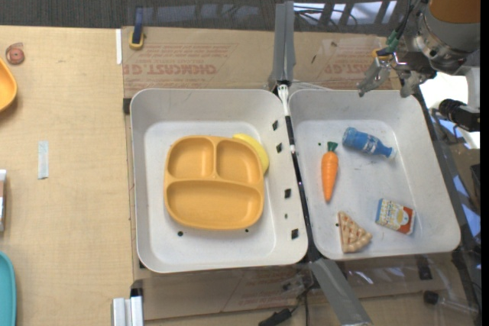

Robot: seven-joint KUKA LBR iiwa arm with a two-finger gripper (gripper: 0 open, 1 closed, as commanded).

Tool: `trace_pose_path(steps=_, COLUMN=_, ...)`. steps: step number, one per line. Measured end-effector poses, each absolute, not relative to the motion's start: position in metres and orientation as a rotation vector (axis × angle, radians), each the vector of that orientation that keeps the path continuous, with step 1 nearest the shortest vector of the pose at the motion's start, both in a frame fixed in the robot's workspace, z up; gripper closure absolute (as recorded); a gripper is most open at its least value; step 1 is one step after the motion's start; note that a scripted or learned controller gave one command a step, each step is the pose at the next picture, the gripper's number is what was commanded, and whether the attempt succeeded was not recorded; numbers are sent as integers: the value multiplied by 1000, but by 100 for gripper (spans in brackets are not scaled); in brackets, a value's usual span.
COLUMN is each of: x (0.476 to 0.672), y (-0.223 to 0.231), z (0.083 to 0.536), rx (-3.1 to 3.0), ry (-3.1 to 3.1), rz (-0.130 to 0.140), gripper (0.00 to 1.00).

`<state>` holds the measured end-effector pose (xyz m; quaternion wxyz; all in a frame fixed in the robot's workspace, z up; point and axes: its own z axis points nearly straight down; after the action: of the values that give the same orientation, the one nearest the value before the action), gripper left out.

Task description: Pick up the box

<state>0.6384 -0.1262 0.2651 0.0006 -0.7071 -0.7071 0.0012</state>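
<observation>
Nothing done yet: box (395, 215) lies at five o'clock in the right bin (435, 164); tool (390, 76) wide, empty, at one.

Left bin (141, 164): orange divided plate (215, 182), yellow item (256, 150) tucked at its far right corner. Right bin (428, 156): blue bottle (367, 142) lying far, carrot (328, 173) left, waffle slice (352, 232) near.

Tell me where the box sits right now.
The box lies in the right bin, near its front right corner, just right of the waffle piece and below the blue bottle.
</observation>
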Motion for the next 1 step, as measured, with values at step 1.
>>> trace_pose_path(steps=1, x=546, y=-161, z=236, rx=-2175, ry=-2265, rz=3, gripper=0)
